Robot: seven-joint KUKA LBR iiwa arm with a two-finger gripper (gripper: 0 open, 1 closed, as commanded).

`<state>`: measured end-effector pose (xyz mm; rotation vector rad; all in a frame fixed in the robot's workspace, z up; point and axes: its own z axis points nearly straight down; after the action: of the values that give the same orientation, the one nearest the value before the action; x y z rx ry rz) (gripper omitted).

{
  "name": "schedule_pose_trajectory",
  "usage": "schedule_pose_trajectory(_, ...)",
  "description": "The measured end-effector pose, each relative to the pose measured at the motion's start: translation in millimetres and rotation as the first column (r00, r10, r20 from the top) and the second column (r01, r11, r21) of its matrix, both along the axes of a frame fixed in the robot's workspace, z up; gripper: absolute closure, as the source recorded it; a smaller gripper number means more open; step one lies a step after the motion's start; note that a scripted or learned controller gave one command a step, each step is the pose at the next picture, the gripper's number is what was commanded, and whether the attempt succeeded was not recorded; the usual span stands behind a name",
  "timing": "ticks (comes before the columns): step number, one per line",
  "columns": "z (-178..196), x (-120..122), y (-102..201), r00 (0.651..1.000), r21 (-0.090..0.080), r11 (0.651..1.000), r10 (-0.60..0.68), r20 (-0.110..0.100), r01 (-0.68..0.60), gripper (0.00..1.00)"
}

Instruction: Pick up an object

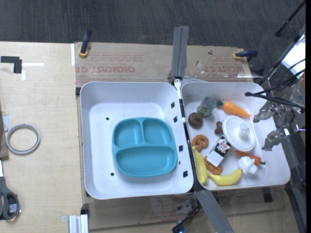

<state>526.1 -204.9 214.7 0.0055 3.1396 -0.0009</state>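
The right bin point(277, 176) holds several small items. Among them are an orange carrot point(235, 109), a grey cup point(208, 106), a brown donut point(195, 120), a white round bowl point(239, 133), a glazed pretzel-like ring point(199, 141), a black-and-white box point(222, 147), two yellow bananas point(224, 177) and a white lump point(247, 164). My gripper point(267, 129) hangs over the bin's right side, just right of the white bowl. It is open, its fingers point(263, 114) are spread, and nothing lies between them.
The left bin point(95, 130) holds a blue divided plate point(144, 147). A grey tape ring point(21, 139) and scissors point(8, 204) lie on the bench at far left. Cables and a stand crowd the right edge.
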Motion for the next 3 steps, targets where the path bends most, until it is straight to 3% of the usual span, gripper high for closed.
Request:
schedule_pose_trajectory(1,-117,-47,21,0.999,-0.001,0.999,-0.054,0.003,0.054,0.00)
schedule_pose_trajectory(2,-119,-34,23,0.996,-0.002,0.996,-0.089,0.009,0.089,0.00)
schedule_pose_trajectory(3,-118,31,51,0.999,-0.002,0.999,-0.032,0.012,0.032,0.00)
